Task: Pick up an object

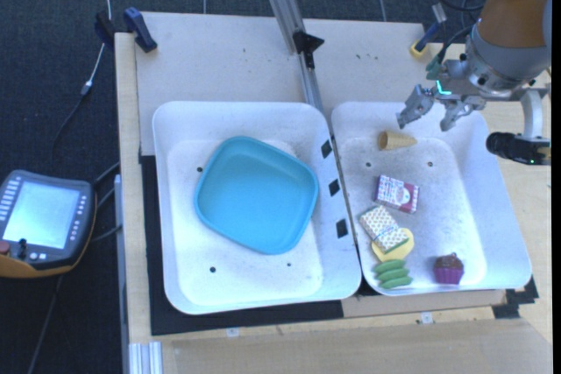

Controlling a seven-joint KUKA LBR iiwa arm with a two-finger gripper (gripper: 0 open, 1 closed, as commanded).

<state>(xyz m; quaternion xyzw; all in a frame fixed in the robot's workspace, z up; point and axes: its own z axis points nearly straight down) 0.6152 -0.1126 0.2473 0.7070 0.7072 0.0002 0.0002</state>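
Green pea pod (393,274) and purple toy (448,268) sit nearest the camera, at the right bin's (504,215) front edge. Gripper (436,111) hangs over that bin's back rim at about 1 o'clock, fingers spread, nothing between them. Tan cone (396,139) lies just below-left of the fingertips, around 7 o'clock from them, not touched. Farther toward 6 o'clock: red-and-white box (397,193), then checkered packet (379,223) lying on a yellow piece (394,243). Left bin (175,188) at 9 o'clock holds a blue square plate (256,194). Teach pendant (42,222) rests on the floor far left.
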